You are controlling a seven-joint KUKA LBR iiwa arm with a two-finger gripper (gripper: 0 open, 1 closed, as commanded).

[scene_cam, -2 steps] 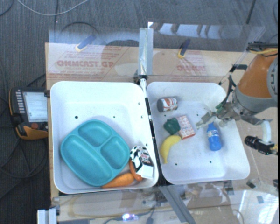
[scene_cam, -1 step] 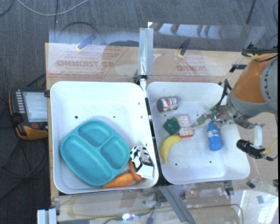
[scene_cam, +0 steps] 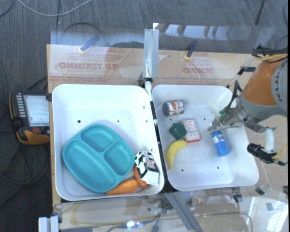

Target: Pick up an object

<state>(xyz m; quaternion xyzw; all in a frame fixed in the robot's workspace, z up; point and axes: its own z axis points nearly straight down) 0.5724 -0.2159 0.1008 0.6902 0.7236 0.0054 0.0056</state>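
Start at the gripper [scene_cam: 221, 124]: it's low over the right bin [scene_cam: 241, 178], right at the top end of the blue bottle [scene_cam: 221, 144]. Honestly you can't tell from this angle whether it's gripping or let go; that whole area is a small dark tangle, so don't assume it has the bottle. The bottle itself lies flat on the bin floor, tilted a bit, which reads to me like it's resting there and not lifted.

Working outward in the same bin: a pink-and-white packet [scene_cam: 191, 130] and a dark green lump [scene_cam: 177, 130] touching it, a banana [scene_cam: 174, 152] just below those, and a small can [scene_cam: 174, 108] on its side near the top. All loose, spread apart enough that you'd get a clean approach on most of them.

Left bin [scene_cam: 87, 93] has a teal divided plate [scene_cam: 97, 157], with an orange carrot [scene_cam: 125, 186] and a black-and-white carton [scene_cam: 147, 165] wedged against the lower wall.

The arm [scene_cam: 263, 88] is cut off at the right, so you don't get its full pose.
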